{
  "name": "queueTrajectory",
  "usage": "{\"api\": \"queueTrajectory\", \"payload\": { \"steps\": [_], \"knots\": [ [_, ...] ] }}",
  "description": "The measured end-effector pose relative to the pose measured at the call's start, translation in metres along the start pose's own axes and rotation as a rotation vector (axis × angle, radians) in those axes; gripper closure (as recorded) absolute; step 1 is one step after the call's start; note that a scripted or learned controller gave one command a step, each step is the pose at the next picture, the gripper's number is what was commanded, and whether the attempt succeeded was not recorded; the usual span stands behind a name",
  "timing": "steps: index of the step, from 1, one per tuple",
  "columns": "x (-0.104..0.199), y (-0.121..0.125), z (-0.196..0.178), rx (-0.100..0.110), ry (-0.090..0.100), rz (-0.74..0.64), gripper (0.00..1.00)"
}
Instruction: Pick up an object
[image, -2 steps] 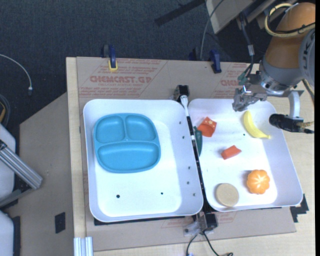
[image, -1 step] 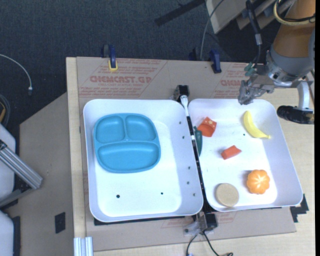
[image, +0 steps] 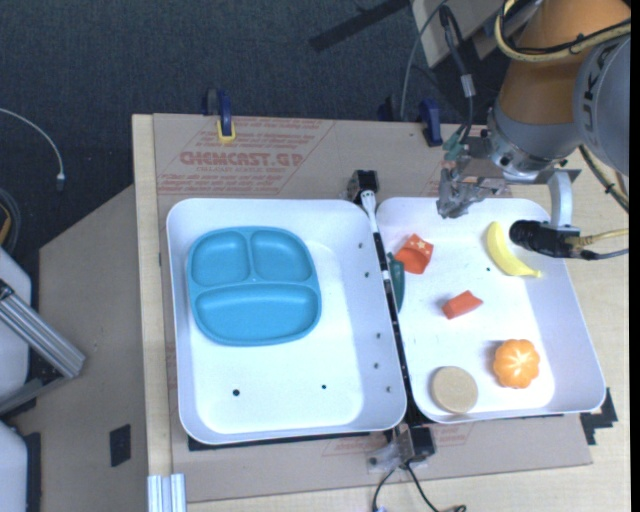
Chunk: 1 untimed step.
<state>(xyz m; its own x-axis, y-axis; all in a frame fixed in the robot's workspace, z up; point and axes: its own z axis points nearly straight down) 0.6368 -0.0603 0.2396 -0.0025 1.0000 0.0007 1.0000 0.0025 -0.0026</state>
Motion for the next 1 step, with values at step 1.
{"api": "queueTrajectory", "payload": {
  "steps": [1],
  "knots": [
    [0.0498,-0.0168,0.0148,0.001,0.001,-0.002,1.00]
  ]
}}
